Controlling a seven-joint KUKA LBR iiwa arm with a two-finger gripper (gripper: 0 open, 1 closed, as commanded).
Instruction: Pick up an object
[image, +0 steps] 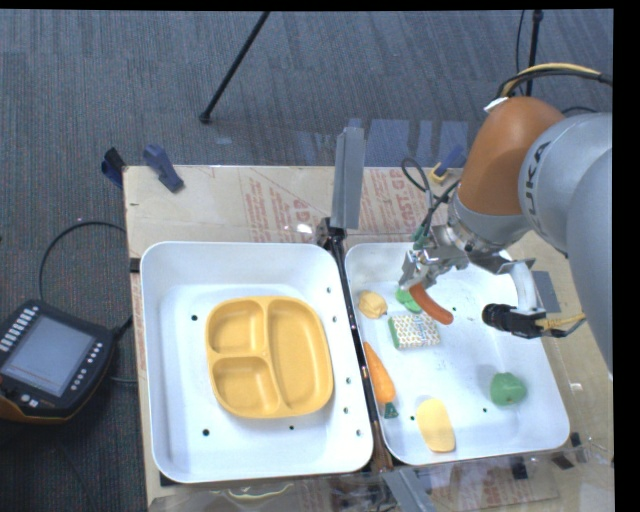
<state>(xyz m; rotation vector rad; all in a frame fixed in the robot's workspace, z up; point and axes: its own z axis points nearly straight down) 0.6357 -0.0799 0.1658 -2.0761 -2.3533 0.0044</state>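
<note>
The red sausage (431, 303) lies slantwise in the right bin (540, 405), near its upper left, with one end over a small green piece (407, 296). My tool (420, 265) hangs just above that upper end, and I cannot tell from here how it is set. Touching the sausage's lower side is a green-and-white checkered block (414, 331); a pale yellow lump (372, 304) sits just left of that. Further down lie a carrot (379, 376) along the bin's left wall, a yellow wedge (435, 424) and a green pepper (508, 389), well apart. The left bin (165, 420) holds a yellow divided plate (268, 357).

I judge the risk to be in the crowding: coming down on the sausage's end, I may pinch the green piece with it, or the round sausage may roll away and slip out against the checkered block.
</note>
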